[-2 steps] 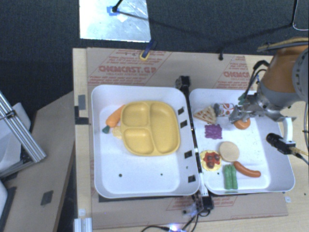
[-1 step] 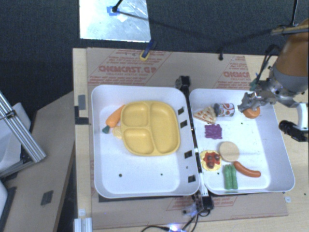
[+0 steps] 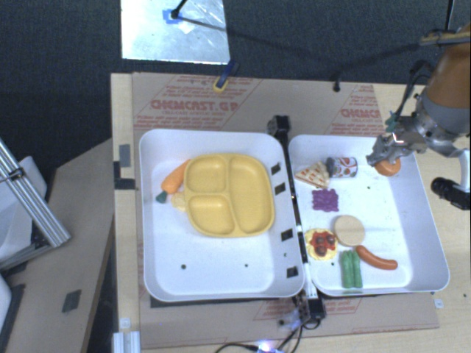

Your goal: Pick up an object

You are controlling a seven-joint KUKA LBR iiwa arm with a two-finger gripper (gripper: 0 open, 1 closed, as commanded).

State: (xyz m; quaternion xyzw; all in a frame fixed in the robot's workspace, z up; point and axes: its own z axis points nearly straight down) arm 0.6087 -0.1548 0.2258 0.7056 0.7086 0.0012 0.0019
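- At the right bin's (image 3: 434, 259) far right corner, an orange round piece (image 3: 388, 167) lies directly under the gripper (image 3: 386, 151), touching or nearly so.
- No long axis; roundish, partly hidden by the gripper.
- Gripper opening: cannot tell; a hold on the piece is not visible.
- Arm (image 3: 445, 98) reaches in from the right, wrist angled down-left.
- Nearby: small can (image 3: 342, 167), pizza slice (image 3: 313, 174), just left.
- Yellow tray (image 3: 224, 194) sits in left bin (image 3: 165, 271).

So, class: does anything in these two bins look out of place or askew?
The carrot in the left bin lies wedged against the yellow tray's edge, not in a compartment. The can in the right bin lies on its side.
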